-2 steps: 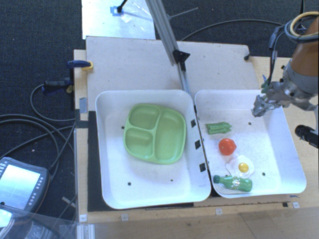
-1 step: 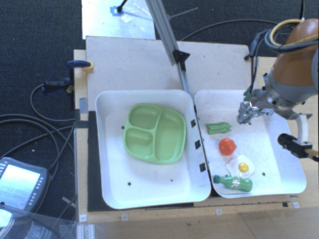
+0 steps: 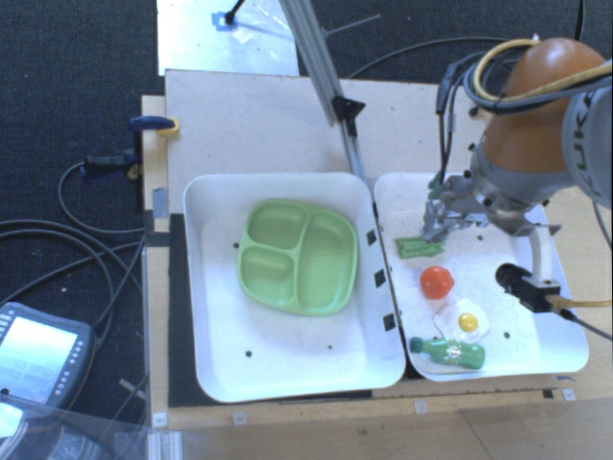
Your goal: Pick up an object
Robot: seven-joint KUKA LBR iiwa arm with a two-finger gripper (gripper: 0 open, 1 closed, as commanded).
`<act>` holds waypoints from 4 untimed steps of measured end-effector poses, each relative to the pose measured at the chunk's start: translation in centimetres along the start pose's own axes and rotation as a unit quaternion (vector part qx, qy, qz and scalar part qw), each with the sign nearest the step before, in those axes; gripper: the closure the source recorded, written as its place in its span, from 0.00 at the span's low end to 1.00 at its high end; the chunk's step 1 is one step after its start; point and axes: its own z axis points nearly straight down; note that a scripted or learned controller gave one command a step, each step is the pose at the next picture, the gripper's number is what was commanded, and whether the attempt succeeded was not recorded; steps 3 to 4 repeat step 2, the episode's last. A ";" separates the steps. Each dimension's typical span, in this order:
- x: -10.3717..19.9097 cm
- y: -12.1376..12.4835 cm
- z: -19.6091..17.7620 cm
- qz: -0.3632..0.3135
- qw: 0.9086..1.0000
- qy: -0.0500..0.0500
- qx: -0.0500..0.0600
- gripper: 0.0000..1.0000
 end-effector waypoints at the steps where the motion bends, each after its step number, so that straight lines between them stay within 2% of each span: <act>1: 4.9 -0.7 -0.2 0.000 1.000 0.000 0.000 1.00; 2: 10.1 -1.0 0.0 0.000 1.000 0.000 0.000 1.00; 4: 10.1 -1.0 0.0 0.000 1.000 0.000 0.000 1.00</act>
